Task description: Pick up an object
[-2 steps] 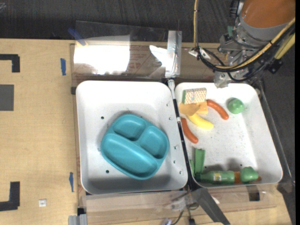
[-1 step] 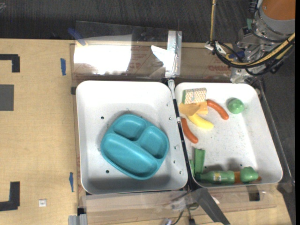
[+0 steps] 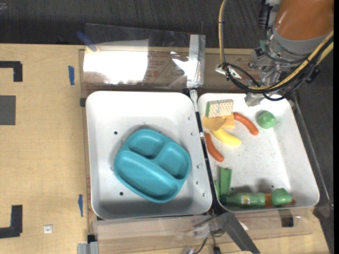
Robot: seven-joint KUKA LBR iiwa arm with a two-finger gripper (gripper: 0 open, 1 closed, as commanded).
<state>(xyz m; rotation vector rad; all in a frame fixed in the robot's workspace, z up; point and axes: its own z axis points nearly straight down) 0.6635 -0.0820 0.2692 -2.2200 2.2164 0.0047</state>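
My gripper (image 3: 261, 87) hangs over the far edge of the right bin (image 3: 296, 157), wrapped in cables, just above and behind a green ball (image 3: 266, 119). Nothing shows in its grasp. Left of the ball lie an orange sausage (image 3: 247, 124), a yellow banana-like piece (image 3: 224, 132) and a small checkered box (image 3: 220, 109). An orange carrot (image 3: 214, 148) rests by the bin's left wall. Along the near edge sit a green block (image 3: 225, 179), a green bottle (image 3: 247, 199) and a green and orange item (image 3: 280, 196).
The left bin (image 3: 100, 120) holds a teal divided plate (image 3: 153, 164). A clear plastic sheet (image 3: 143, 62) with a taped strip stands behind the bins. A tan bench (image 3: 37, 142) lies to the left. Yellow and black cables (image 3: 233, 73) loop near the wrist.
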